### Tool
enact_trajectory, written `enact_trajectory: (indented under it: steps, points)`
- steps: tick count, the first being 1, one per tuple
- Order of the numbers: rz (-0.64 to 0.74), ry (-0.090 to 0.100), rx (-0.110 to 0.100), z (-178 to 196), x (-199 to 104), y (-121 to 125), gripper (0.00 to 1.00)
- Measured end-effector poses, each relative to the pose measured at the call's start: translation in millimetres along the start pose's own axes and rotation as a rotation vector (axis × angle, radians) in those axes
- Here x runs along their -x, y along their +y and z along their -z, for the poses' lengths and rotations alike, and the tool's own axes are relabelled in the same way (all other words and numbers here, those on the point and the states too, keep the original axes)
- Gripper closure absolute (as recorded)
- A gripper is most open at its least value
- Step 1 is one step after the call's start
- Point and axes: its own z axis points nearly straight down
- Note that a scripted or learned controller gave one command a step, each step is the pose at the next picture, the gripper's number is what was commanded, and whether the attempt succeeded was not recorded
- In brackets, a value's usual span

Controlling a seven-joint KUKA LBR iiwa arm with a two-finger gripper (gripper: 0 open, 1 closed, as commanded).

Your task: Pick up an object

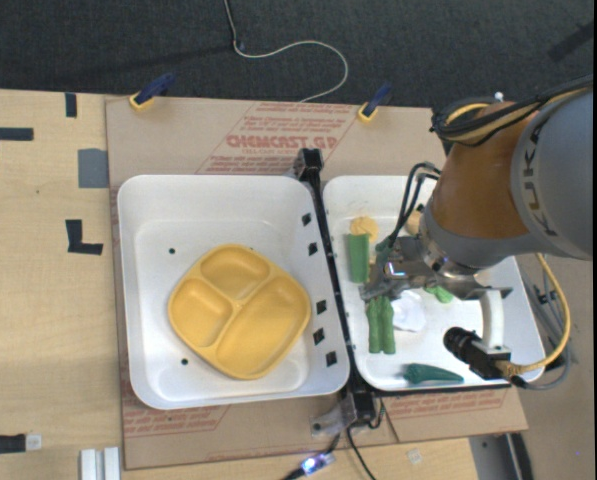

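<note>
- We see the gripper (pixel 390 280) low inside the right bin (pixel 498 380), at the end of the grey arm (pixel 518 193) with its orange band, among a small crowd of objects.
- We cannot tell how far the fingers are open or whether anything sits between them; the metal parts at the wrist's end are dark and tangled with cables from this slanted view.
- The likely targets lie in that bin: a long green piece (pixel 359 256) next to the bin's left wall, a second green piece (pixel 380 326) just below the gripper, a small yellow item (pixel 363 227) at the top, a white crumpled object (pixel 411 314) just beside the gripper, and a dark teal object (pixel 433 373) near the front wall.
- We judge the main risk to be a closing on nothing, because the green pieces are slim and lie flat against the bin floor.
- A second risk is pinching two things together, since the white object and the lower green piece are nearly touching under the tool.
- The long green piece is near the wall, so a finger could strike the rim of the bin.
- The yellow divided plate (pixel 240 311) rests in the left bin (pixel 138 298), well apart, and plays no part here.
</note>
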Motion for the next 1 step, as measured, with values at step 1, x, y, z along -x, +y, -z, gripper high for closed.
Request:
enact_trajectory:
  steps: [1]
  points:
    - [-0.002, -0.001, 0.001, -4.8, -4.3, 4.1, 1.0]
